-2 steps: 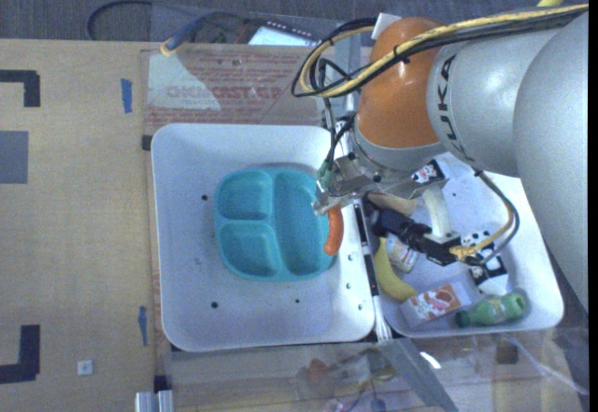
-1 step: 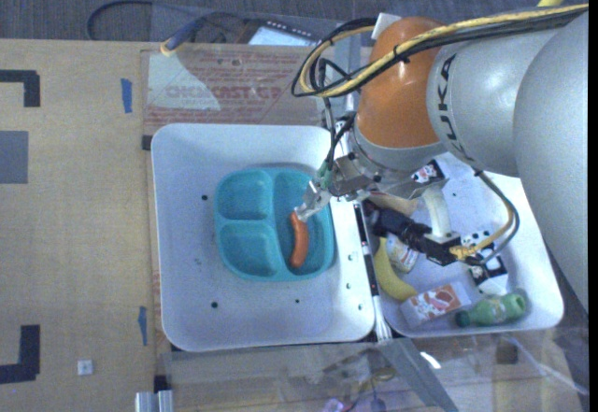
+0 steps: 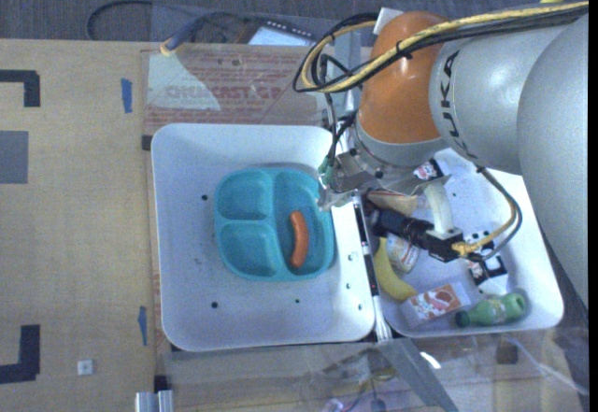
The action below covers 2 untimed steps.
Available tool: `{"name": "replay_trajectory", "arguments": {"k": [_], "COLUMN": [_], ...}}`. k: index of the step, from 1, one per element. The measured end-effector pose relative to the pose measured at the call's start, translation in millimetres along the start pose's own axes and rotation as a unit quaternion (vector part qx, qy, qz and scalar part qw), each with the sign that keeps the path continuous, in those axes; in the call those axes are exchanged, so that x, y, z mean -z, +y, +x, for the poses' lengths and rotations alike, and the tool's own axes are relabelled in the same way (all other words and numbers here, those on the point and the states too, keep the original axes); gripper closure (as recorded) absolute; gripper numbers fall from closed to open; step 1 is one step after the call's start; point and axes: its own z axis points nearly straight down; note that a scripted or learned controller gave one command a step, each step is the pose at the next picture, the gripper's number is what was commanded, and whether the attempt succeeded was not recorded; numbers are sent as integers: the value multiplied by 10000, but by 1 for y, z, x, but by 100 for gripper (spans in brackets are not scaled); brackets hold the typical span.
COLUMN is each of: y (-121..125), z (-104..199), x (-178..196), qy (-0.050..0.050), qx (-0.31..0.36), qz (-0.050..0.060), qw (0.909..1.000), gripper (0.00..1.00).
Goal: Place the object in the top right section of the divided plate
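In the camera view the gripper (image 3: 329, 184) hangs at the right rim of the teal divided plate (image 3: 234, 237) in the left bin (image 3: 187, 307); whether it is apart or together I cannot tell. An orange sausage-like object (image 3: 298, 238) lies lengthwise in the plate's right-hand section, just below-left of the gripper. The right bin (image 3: 542, 298) holds a banana (image 3: 391, 277), a green bottle (image 3: 492, 310) and a small carton (image 3: 432, 302).

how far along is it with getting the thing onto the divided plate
An orange sausage-shaped object already lies in the long right-hand section of the blue divided plate, in the left bin. Whether that counts as the top right section is unclear from here. The gripper sits at the plate's upper right rim, with nothing seen between its fingers. The banana and green bottle lie in the right bin.
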Motion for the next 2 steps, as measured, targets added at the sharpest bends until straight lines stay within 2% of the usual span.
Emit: {"name": "replay_trajectory", "arguments": {"k": [1, 2], "y": [7, -40], "z": [23, -39], "x": [45, 24], "qy": [-7, 1], "qx": [-1821, -1366], "qz": [-28, -10], "qw": [9833, 9906], "gripper": [100, 100]}}
